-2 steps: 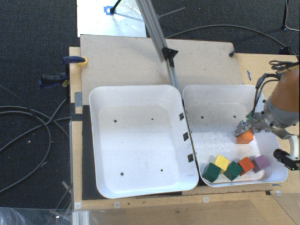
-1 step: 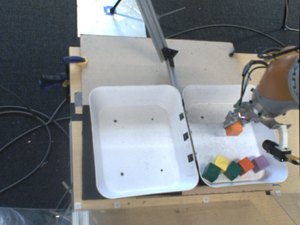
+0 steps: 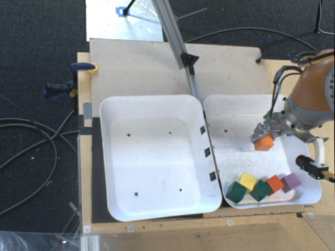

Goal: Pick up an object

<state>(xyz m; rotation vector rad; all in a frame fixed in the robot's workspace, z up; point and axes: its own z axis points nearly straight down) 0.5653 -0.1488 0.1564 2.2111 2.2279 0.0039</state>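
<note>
Your gripper (image 3: 263,135) has its jaws closed on the orange block (image 3: 264,143), and it looks lifted clear of the right bin (image 3: 230,119) floor, up and away from the cluster of blocks (image 3: 261,186) at that bin's near edge. So the pick looks mostly done; you're left raising it clear. The block hangs tilted, one corner down; it's cube-like, with no clear long axis.

White bins (image 3: 157,106); blocks: orange (image 3: 264,143), yellow (image 3: 247,181), 2 green (image 3: 236,192), red-orange (image 3: 275,183), purple (image 3: 291,181).
</note>
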